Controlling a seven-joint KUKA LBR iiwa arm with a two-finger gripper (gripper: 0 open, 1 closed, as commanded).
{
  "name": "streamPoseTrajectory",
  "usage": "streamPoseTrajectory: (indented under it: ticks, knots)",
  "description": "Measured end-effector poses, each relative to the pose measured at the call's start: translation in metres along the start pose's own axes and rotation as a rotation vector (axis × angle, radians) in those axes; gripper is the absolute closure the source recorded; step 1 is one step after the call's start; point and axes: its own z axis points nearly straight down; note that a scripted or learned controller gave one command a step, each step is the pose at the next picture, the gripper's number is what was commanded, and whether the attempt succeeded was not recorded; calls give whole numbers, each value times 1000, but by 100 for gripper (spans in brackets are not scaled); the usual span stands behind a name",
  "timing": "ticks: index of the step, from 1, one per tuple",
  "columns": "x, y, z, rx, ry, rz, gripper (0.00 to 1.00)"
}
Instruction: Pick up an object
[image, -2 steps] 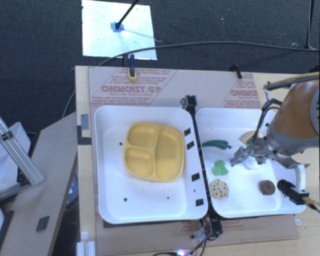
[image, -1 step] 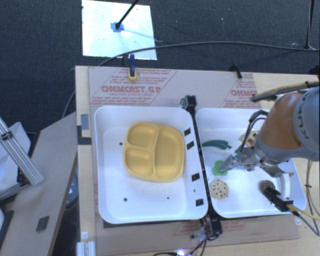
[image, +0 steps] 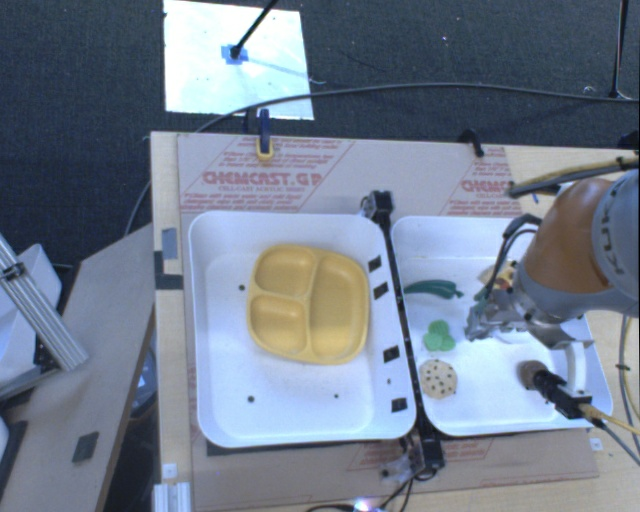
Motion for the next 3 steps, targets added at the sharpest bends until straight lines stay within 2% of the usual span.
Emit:
streamPoseTrajectory:
  ticks: [3]
  knots:
    - [1,0,-140,-4,-1,-5,100]
